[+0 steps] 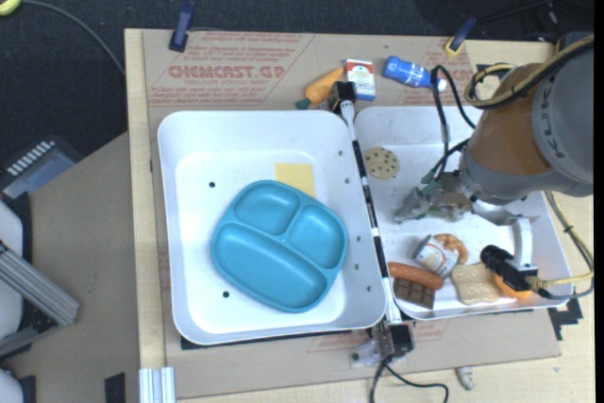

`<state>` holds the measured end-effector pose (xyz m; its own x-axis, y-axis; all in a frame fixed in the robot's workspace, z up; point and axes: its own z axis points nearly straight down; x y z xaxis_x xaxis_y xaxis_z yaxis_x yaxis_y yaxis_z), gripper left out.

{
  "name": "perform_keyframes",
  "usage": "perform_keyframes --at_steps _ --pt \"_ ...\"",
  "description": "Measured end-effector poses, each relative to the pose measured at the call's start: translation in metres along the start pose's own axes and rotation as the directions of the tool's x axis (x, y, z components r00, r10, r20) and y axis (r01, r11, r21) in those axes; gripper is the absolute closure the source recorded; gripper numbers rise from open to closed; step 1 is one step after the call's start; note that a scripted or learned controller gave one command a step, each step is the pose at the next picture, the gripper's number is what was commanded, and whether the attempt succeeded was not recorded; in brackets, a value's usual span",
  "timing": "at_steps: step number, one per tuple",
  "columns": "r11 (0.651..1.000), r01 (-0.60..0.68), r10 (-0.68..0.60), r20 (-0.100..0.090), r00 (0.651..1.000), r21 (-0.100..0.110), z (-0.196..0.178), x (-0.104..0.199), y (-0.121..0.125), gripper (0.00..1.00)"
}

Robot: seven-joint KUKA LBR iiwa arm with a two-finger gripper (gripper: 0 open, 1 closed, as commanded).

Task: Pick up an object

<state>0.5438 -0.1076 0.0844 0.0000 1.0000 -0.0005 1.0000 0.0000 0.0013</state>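
My gripper (415,203) hangs low over the middle of the right bin (406,129), with the grey and orange arm coming in from the right. No object shows in its grasp. Just in front of it lie a small tin can (434,255) and a glazed pastry (455,246). A sausage (413,275), a chocolate bar (415,293) and a slice of bread (472,284) sit along the bin's near edge. A round brown cookie (381,162) lies behind the gripper, to its left.
The left bin (189,146) holds a blue divided plate (278,243) and a yellow cheese slice (295,176). Behind the bins on the board lie a carrot (323,86), a small carton (360,78) and a blue can (408,71).
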Motion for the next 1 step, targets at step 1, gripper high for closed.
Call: perform_keyframes --at_steps 1 --pt "1.000 0.000 0.000 0.000 1.000 -0.002 -0.0099 0.0003 0.0003 1.00"
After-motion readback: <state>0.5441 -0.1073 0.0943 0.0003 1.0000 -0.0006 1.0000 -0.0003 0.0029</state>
